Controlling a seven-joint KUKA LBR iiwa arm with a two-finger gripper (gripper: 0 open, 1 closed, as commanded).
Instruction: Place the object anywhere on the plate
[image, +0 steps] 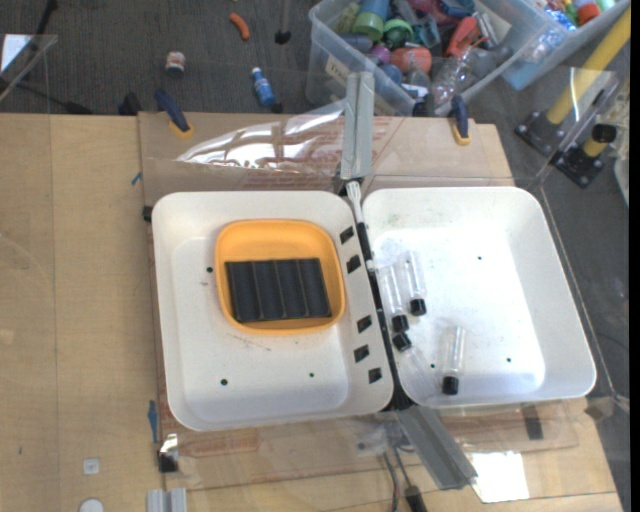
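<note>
**While vials lie at right, a block sits on the plate**

Where the left bin (190, 400) fills the frame's centre-left, an orange plate (232, 243) is seen, and a black ribbed block (278, 290) is laid flat upon it. Clear black-capped vials (452, 352) are scattered in the right bin (520, 230), near its left wall.

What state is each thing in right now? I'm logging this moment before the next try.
Orange plate: in the left bin, a black ridged block on it.
Black ridged block: lying flat on the plate.
Three clear vials: lying on their sides in the right bin, black caps on.
Left bin: holds the plate.
</note>
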